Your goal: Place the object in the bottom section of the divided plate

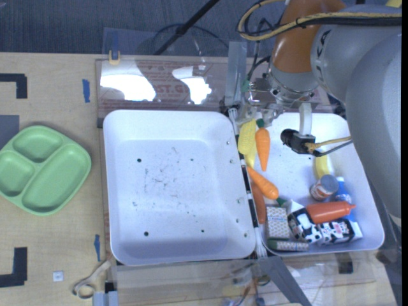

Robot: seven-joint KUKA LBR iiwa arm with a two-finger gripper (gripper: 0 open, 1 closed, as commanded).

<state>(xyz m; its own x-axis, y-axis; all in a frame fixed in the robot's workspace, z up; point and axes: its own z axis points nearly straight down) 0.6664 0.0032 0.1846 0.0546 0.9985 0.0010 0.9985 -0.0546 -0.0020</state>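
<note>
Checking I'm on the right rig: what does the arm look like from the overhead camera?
A bulky grey arm with a rounded orange band above the wrist. Black and yellow cables loop around the orange section. Below it sits a metallic wrist assembly.

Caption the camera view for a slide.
Gripper above a toy carrot in the right bin; green divided plate waits left.
</note>
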